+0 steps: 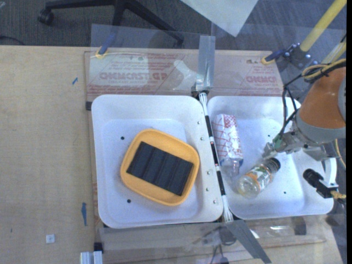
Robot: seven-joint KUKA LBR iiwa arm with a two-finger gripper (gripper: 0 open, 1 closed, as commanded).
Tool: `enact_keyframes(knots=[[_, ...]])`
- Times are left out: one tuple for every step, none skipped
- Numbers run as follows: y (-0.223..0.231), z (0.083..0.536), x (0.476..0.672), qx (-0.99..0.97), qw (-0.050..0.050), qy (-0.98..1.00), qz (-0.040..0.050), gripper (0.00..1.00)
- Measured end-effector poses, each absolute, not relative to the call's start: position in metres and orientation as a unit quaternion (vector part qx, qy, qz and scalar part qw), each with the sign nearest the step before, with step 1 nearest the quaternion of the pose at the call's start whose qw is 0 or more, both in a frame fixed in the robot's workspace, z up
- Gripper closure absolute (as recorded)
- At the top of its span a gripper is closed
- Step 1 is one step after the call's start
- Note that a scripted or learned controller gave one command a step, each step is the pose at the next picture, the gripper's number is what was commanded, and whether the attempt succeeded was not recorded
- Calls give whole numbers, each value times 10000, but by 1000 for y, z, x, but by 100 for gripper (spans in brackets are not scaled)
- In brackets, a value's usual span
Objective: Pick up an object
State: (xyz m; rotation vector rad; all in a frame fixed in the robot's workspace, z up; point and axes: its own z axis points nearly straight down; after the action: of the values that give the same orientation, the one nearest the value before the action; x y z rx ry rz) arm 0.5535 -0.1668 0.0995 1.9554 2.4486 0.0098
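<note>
White bins [110,114] hold one yellow tray [159,166] and two bottles [228,139]; the gripper's [276,146] jaw state is unclear.

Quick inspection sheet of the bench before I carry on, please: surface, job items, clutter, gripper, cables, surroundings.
Surface: wooden bench bearing the left bin and right bin, side by side.
Job's things: yellow tray with dark insert in the left bin; red-patterned bottle and clear bottle lying in the right bin.
Clutter: nothing seen.
Gripper: gripper low over the right bin, by the clear bottle's cap end; finger state unclear.
Cables: black cable along the arm.
Surroundings: office chair base behind the bench.
</note>
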Motion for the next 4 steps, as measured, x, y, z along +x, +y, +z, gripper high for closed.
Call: enact_keyframes(knots=[[-167,99,553,6240,39,7814,30,0],[-180,88,505,6195,34,7850,20,0],[-181,99,506,6208,56,7840,31,100],[-182,99,506,6207,55,7840,31,0]])
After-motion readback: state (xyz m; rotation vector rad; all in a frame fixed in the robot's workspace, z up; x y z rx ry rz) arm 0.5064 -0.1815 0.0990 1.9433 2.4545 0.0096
